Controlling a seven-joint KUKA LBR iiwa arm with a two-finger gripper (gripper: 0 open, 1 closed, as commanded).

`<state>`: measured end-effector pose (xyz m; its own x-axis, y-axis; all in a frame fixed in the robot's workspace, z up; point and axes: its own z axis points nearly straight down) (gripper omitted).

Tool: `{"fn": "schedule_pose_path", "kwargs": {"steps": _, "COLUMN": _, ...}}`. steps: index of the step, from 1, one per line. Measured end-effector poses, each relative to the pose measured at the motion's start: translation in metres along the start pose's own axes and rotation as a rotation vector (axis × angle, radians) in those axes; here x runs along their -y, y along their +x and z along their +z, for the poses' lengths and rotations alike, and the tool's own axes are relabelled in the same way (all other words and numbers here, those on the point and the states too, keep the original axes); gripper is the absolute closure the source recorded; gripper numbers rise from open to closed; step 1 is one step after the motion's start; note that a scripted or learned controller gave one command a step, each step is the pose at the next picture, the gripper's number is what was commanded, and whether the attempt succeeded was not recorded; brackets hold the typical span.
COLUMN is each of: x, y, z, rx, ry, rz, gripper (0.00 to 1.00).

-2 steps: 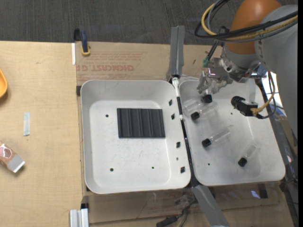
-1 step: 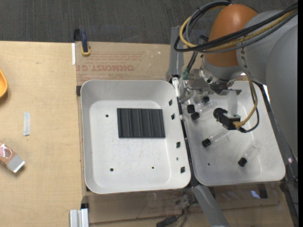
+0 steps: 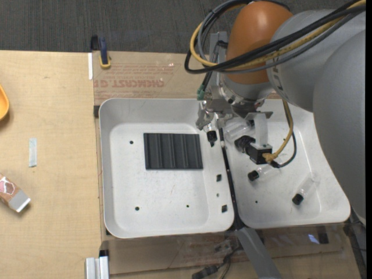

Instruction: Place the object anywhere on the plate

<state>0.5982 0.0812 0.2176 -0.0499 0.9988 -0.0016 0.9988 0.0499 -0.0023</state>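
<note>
So the plate (image 3: 173,151), a dark ribbed slab, is sitting flat in the left bin (image 3: 116,214), toward the back; gripper (image 3: 210,133) hangs over the seam between the bins, just right of it; can't tell how it's set, honestly.

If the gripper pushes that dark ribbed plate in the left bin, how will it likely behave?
The dark ribbed plate lies flat and looks low, so it probably slides rather than tips. Its straight edges suggest stiffness. The left bin floor looks smooth, so it may skate easily.
</note>
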Motion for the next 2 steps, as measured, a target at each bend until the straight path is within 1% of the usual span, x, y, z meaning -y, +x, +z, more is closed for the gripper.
{"fn": "schedule_pose_path", "kwargs": {"steps": 1, "x": 0.040, "y": 0.070, "z": 0.045, "rx": 0.002, "ry": 0.004, "rz": 0.382, "gripper": 1.00}}
{"fn": "schedule_pose_path", "kwargs": {"steps": 2, "x": 0.034, "y": 0.080, "z": -0.036, "rx": 0.002, "ry": 0.001, "rz": 0.264, "gripper": 1.00}}
